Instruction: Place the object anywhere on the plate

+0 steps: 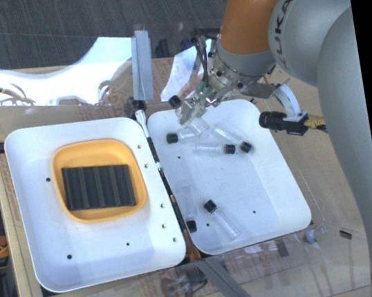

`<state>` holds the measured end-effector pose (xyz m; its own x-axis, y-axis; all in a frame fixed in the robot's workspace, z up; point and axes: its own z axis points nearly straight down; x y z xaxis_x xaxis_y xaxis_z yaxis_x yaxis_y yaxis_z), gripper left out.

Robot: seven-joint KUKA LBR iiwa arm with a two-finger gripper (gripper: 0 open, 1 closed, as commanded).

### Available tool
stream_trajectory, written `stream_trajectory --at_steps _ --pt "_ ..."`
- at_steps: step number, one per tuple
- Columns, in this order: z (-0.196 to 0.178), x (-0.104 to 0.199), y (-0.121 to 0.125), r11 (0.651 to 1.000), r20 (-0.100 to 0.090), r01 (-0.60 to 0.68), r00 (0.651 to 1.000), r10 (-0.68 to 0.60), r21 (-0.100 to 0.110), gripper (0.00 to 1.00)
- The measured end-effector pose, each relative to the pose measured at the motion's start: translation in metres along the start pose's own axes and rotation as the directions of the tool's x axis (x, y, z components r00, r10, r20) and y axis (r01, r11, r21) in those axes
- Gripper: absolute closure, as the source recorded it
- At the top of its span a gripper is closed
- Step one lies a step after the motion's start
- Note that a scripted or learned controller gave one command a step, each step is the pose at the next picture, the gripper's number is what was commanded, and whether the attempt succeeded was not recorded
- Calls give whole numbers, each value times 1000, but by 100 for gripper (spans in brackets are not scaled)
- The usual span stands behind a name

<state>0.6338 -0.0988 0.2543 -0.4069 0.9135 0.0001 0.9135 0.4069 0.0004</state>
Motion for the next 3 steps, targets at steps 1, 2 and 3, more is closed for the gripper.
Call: stream_trajectory --at_steps 1,2,3 --pt "40 -8 22 984 -3 178 984 -178 3 100" --pt "40 -8 22 984 -3 178 984 -178 3 0" --pt "62 9 30 879 -1 476 879 -476 1 0"
